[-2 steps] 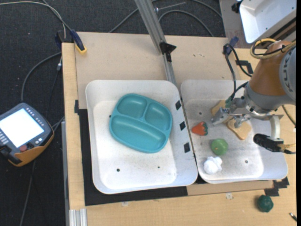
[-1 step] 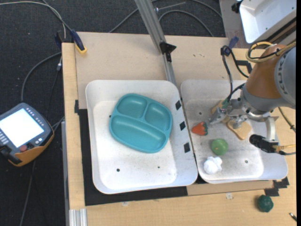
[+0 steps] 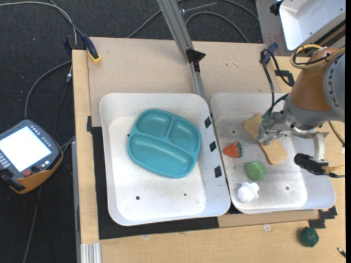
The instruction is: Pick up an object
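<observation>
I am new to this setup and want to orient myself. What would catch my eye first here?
The large teal plastic divided plate lying in the left white bin stands out most. In the right white bin, the grey arm's gripper sits over tan bread-like pieces, near a red strawberry toy and a green ball.

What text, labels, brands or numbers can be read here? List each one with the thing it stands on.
No text can be read in this view.
The handheld controller left of the bench has a lit screen, washed out white; anything on it is too blurred to read.
The teal divided plate, the two white bins and the food items carry no visible markings.
</observation>
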`<state>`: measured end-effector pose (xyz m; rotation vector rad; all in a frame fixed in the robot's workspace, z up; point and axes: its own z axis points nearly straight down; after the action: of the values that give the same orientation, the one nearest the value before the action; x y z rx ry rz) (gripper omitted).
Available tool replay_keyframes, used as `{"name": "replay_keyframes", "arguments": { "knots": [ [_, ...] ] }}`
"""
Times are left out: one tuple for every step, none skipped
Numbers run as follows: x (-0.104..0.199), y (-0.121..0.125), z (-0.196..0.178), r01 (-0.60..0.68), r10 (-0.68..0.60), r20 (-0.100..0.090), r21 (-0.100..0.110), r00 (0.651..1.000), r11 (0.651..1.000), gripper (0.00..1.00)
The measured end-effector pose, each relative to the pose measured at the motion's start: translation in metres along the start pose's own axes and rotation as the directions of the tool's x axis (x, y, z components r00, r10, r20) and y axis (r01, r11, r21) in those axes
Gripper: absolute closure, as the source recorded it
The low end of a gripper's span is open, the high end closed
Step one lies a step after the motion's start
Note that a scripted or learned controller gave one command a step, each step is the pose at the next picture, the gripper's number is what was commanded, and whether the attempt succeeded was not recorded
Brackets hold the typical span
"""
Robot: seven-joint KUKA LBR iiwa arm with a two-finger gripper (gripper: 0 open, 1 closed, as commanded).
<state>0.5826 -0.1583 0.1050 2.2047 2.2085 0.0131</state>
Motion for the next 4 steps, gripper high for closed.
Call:
{"name": "replay_keyframes", "arguments": {
  "knots": [
    [-0.001, -0.001, -0.064, -0.001, 0.001, -0.007, 0.014, 1.0, 1.0, 1.0],
    [-0.002, 0.001, -0.11, 0.0, 0.0, -0.007, 0.015, 1.0, 1.0, 1.0],
    [0.059, 0.002, -0.112, 0.005, -0.005, -0.012, 0.022, 1.0, 1.0, 1.0],
    [0.108, 0.012, -0.105, 0.004, -0.004, -0.011, 0.022, 1.0, 1.0, 1.0]
  ]
}}
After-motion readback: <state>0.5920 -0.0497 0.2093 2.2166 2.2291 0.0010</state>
